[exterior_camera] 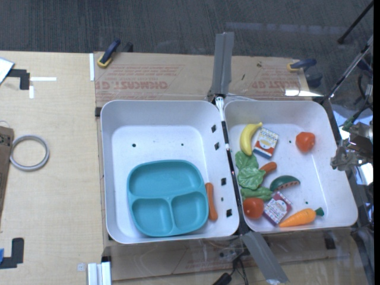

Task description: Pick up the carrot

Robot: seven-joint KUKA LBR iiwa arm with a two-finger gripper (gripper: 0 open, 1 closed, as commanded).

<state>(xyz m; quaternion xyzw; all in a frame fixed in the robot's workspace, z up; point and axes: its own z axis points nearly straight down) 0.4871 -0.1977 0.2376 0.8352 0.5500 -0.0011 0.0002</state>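
Orange carrot (298, 218) lies lengthwise, green top pointing right; claw (344, 157) state unclear.

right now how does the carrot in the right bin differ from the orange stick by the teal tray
The carrot is thick, tapered, green-tipped; the orange stick is thin and plain. The carrot lies nearly crosswise in the right bin; the stick lies lengthwise beside the teal tray in the left bin. Both are orange.

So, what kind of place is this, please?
Probably a robotics lab bench, not a kitchen: two white bins hold plastic toy food like the carrot, clamps pin cardboard down, and a tape roll lies nearby.
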